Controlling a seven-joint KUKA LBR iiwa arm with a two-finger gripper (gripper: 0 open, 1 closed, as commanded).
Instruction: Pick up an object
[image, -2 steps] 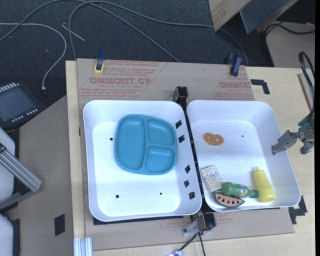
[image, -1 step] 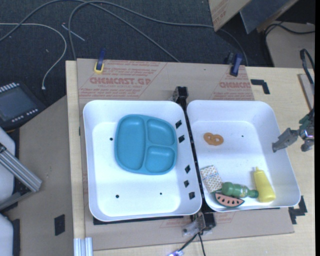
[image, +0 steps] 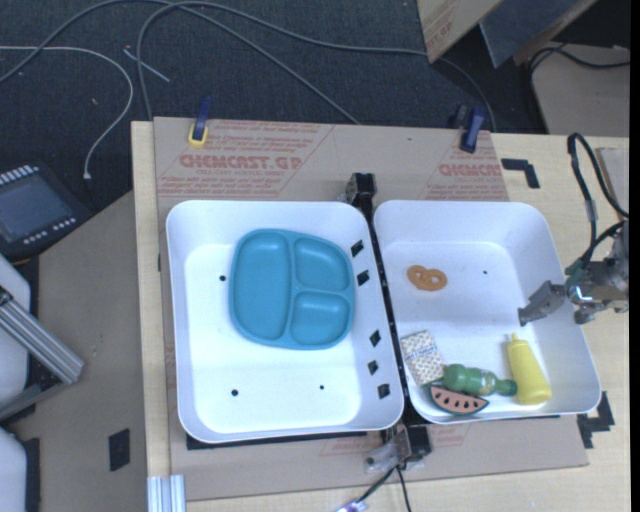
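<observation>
Our jaws (image: 540, 303) hang slightly parted and empty over the right bin (image: 560, 250); we see the yellow bottle (image: 526, 368) just below them, its long axis running away downward.

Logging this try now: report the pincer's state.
Pincer: cannot be told; it sits over the right bin, above the yellow bottle.

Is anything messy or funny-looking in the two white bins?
Nothing looks spilled or broken. The blue divided plastic plate sits slightly askew in the left white bin. The yellow toy bottle, green toy and watermelon slice crowd the right white bin's front edge.
</observation>
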